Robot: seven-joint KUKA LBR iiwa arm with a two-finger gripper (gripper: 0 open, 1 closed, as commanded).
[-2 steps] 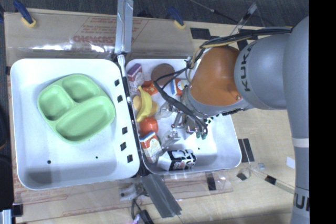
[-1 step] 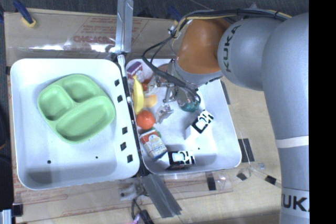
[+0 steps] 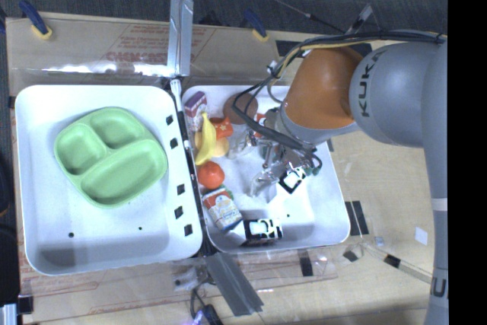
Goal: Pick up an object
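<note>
The grey arm with its orange band (image 3: 327, 91) reaches from the right into the right bin (image 3: 327, 217). My gripper (image 3: 268, 173) hangs low over the bin's middle, its metal fingers pointing down onto the white floor. Along the bin's left side lie a yellow banana (image 3: 205, 138), a red tomato-like ball (image 3: 212, 175), a small orange piece (image 3: 222, 127), a snack pouch (image 3: 222, 209) and a small carton (image 3: 195, 104). A black-and-white item (image 3: 262, 230) lies at the front edge. I see nothing held between the fingers.
The left bin (image 3: 46, 232) holds a green divided plate (image 3: 112, 154). A metal divider bar (image 3: 180, 34) runs between the bins. A black-and-white tag (image 3: 292, 180) sits just right of the gripper. Cables loop above the wrist.
</note>
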